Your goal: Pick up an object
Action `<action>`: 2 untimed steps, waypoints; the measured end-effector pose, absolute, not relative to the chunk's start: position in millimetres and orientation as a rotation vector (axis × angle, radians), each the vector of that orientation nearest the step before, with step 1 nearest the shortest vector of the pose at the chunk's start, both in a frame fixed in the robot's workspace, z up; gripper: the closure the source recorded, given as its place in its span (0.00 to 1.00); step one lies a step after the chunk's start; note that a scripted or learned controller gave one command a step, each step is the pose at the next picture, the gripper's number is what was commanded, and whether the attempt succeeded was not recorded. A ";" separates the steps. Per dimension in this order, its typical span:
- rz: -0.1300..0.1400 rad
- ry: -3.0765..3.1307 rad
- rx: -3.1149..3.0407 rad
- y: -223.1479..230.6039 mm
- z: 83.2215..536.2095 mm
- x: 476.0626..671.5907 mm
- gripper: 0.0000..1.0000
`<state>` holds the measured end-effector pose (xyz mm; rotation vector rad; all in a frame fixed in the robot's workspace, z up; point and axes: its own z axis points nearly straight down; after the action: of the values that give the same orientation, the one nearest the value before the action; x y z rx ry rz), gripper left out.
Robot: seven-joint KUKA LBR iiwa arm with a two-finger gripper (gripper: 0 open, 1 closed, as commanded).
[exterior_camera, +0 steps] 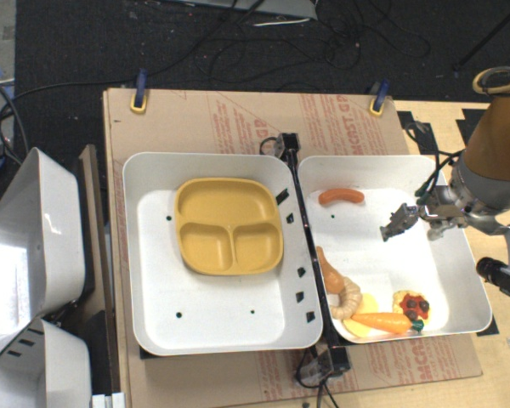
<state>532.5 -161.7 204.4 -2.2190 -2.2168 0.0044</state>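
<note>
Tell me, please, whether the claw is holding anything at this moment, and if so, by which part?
Nothing is held: the claw hangs over bare floor of the right bin, apart from the sausage.

Orange sausage (341, 197) lying flat near right bin's far wall, carrot (381, 320), shrimp (343, 294) at near edge

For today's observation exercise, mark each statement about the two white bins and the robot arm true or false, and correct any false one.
1. The yellow divided plastic plate lies in the left white bin. True.
2. The orange toy sausage lies in the left bin. False: it lies in the right white bin.
3. The end effector hangs over the right bin. True.
4. The orange toy carrot lies on the plate. False: it lies near the right bin's front edge.
</note>
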 end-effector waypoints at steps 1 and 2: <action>0.005 -2.215 -2.220 -160.7 140.4 528.5 0.00; 0.003 -2.217 -2.221 -160.1 89.5 528.0 0.00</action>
<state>528.0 -160.1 89.5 -2.2214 -2.2172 0.0025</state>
